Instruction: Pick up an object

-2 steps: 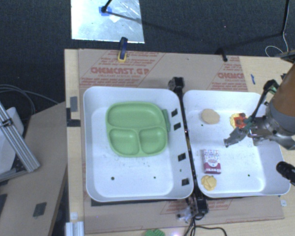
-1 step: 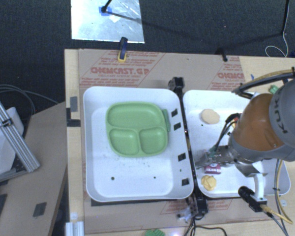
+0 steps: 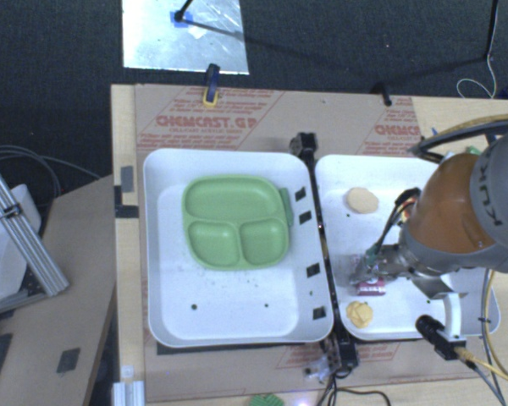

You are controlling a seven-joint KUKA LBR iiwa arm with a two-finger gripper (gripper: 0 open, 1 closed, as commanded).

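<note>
My gripper [image 3: 368,277] hangs low over the right bin [image 3: 389,172], near its front left part, under the arm's orange band. A small pink and red object [image 3: 371,288] lies right beneath the gripper tip, partly covered by it. A yellow round piece [image 3: 360,314] sits just in front of that, near the bin's front edge. A pale tan cookie-like disc [image 3: 362,200] rests toward the back of the same bin. The arm hides the bin's right half.
The left bin [image 3: 165,252] holds a green divided plate [image 3: 236,221] with three compartments. A black clip divider [image 3: 313,227] runs between the two bins. Cables trail at the front right.
</note>
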